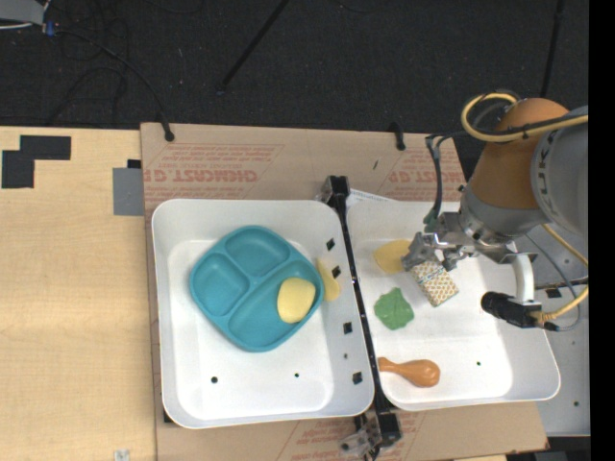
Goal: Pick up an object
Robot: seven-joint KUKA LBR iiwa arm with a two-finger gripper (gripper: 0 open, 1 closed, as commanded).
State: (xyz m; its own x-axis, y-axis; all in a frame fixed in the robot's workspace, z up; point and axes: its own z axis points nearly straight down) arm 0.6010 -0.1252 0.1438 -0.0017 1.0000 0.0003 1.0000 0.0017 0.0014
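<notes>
Camera view: patterned block (437,283) lies just beneath the pincer (428,254).

Two white bins (183,392) looked like smooth, slightly glossy plastic, set on a brown cardboard sheet (250,166) with red printing. A teal divided plate (235,277) appeared matt plastic and carried a smooth yellow lemon-shaped toy (297,299). In the right bin, a green leafy toy (393,310) looked bumpy, an orange drumstick-shaped toy (411,371) glossy, and a small box (436,283) looked like patterned paper. The bench (67,305) showed pale wood grain. The arm's orange band (514,161) shone softly above a metallic grey gripper (428,251).
</notes>
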